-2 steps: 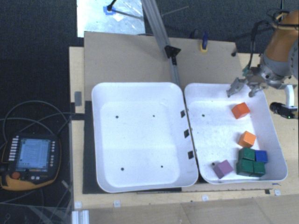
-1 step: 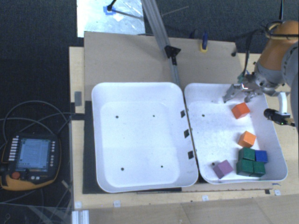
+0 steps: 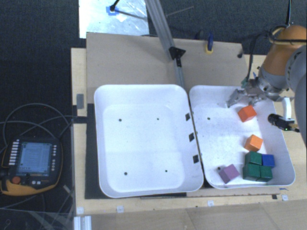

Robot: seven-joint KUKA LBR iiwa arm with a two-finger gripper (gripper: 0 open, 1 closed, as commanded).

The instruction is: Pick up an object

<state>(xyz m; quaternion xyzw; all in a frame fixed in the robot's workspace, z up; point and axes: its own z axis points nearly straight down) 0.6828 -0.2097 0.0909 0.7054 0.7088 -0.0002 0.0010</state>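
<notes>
The right bin (image 3: pixel 216 128) holds several blocks. An orange cube (image 3: pixel 247 113) lies near its back right. A second orange cube (image 3: pixel 253 142) sits closer to the front. Green blocks (image 3: pixel 253 166), a blue cube (image 3: pixel 267 160) and a purple block (image 3: pixel 229 173) cluster at the front right corner. My gripper (image 3: pixel 242 100) hangs low over the bin's back right part, just behind the first orange cube. Its fingers are spread open with nothing between them.
The left bin (image 3: pixel 144 138) stands beside the right one, joined by dark clips at the shared rim. A slanted metal pole (image 3: pixel 163 23) crosses the back of the bench. A teach pendant (image 3: pixel 31 164) lies on the floor at left.
</notes>
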